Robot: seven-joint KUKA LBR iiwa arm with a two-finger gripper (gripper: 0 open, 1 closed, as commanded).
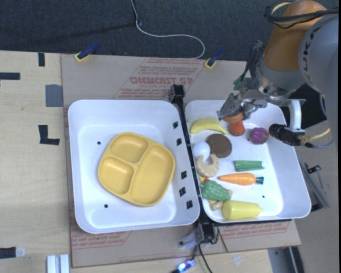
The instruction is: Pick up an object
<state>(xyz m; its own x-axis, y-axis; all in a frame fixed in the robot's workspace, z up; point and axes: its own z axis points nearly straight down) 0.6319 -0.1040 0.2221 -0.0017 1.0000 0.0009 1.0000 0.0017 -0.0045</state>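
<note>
My gripper (236, 111) hangs over the back of the right bin (290, 192), fingers pointing down. A small orange object (233, 118) shows between the fingertips, and the fingers look shut on it. Just below it a red round toy (237, 129) lies on the bin floor. Around it lie a yellow banana (207, 125), a purple onion (258, 135), a brown disc (220, 145), a green pod (248, 165) and a carrot (237, 179).
The left bin (82, 152) holds a yellow divided plate (136, 168). At the front of the right bin lie a leafy green piece (215, 190), a yellow toy (240, 210), a beige piece (207, 165) and a white one (200, 149). A black divider (184, 147) separates the bins.
</note>
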